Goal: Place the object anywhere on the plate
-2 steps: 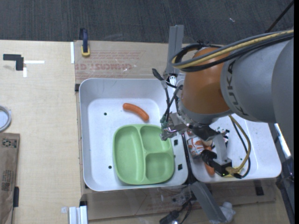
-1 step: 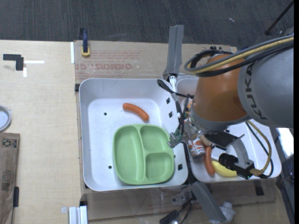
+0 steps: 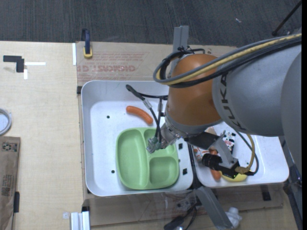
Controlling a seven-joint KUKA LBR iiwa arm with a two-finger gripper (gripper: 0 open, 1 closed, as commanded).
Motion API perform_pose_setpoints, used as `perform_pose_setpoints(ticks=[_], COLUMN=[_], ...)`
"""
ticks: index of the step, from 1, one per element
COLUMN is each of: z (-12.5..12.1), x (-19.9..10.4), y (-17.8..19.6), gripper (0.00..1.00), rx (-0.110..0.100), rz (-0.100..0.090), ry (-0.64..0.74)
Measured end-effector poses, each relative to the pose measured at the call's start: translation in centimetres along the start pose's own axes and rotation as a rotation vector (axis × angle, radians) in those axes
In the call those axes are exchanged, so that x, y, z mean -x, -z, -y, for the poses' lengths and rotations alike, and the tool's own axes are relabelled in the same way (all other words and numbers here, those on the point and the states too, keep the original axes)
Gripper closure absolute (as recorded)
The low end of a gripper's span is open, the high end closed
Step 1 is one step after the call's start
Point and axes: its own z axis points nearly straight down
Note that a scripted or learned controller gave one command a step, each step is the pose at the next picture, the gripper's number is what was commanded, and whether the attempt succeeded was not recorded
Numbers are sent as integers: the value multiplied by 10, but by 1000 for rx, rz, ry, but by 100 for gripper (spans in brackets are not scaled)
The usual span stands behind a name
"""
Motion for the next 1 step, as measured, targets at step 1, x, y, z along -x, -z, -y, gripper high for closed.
perform_pose_setpoints(ticks=[1], z=[15], x=[18], y=[-54], gripper=[100], rx=[-4], rz=[-2], ry=[-86])
